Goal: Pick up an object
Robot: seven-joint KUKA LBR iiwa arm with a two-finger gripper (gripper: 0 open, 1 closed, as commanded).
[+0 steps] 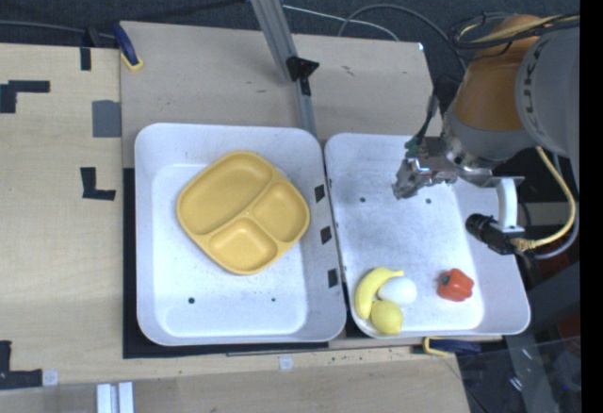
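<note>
1. Grey arm with an orange band (495, 86) reaches in from the right, wrist over the far part of the right shallow white bin (377, 213).
2. Claw (411, 183) sits low over that bin's far-centre floor. Can't tell from this angle whether it's released or clenched; nothing visible between its tips.
3. Right bin contents, all in the near part: yellow plastic banana (369, 286), white egg-shaped object (399, 290) just right of it and touching, yellow lemon-like round object (386, 315) just nearer and touching both.
4. Small red pepper-like toy (455, 285) lies to the right of that cluster, apart from it, near the bin's right side.
5. All four objects are well apart from the claw; the bin floor under the claw is bare white with dark speckling.
6. Left shallow white bin (160, 298) holds a yellow three-compartment plastic tray (243, 211), rotated at a slant, around the bin's centre-far area.
7. Wooden desk (57, 241) carries both bins; a grey metal pole (268, 1) slants in from the far side and ends by the gap between the bins.
</note>
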